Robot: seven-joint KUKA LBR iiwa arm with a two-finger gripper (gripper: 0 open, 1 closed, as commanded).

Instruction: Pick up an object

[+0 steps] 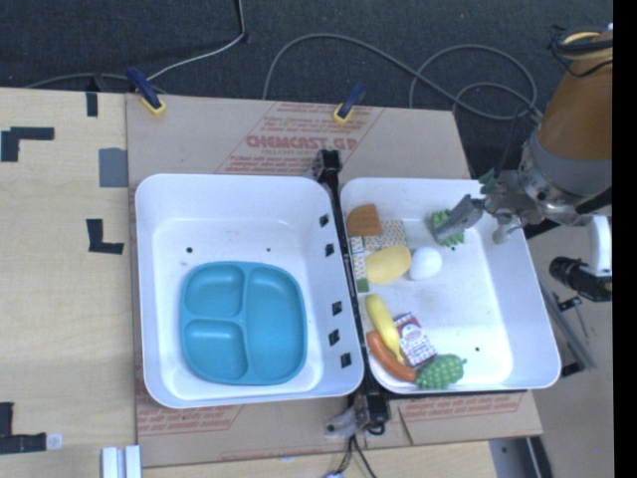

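Green toy lies in the right bin, upper part, touching the gripper; whether it is pinched, cannot tell. Other toys lie along the divider. Lift not yet achieved.

Dark carpet with loose cables behind a cardboard-topped wooden bench.
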